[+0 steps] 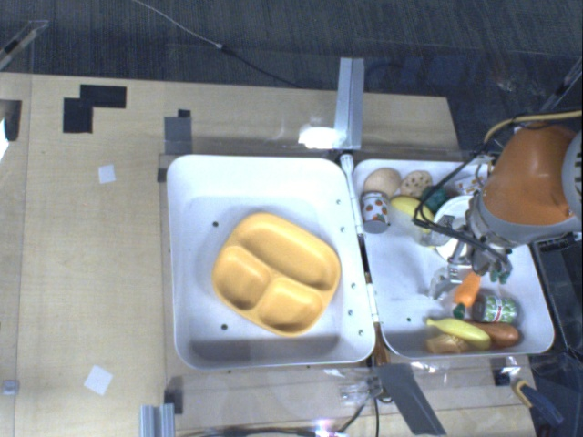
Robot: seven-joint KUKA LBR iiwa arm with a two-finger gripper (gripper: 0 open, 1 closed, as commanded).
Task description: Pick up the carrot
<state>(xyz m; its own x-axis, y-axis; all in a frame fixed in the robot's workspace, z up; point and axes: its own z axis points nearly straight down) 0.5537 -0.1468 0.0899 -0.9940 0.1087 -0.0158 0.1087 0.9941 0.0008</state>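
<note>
1. Orange and small, the carrot (467, 289) sits in the right bin (401, 321), low down near its front right corner.
2. The gripper (465, 276) is right at the carrot, and its metal fingers (444, 285) reach down around it.
3. I cannot tell if the fingers are apart or pressed together, because the arm (533, 185) covers much of them.
4. Just under the carrot are a small bottle with a green label (495, 309), a banana (458, 329), and a brown sausage-shaped thing (499, 335), all packed close at the front edge.
5. At the back of that bin are a potato (382, 182), a cookie (416, 183), a small can (375, 209) and a yellow lemon-like thing (404, 208).
6. The middle left part of the right bin is bare white floor with room to move.
7. The left bin (191, 244) holds a yellow tray with three sections (276, 272), with bare floor all around it.
</note>
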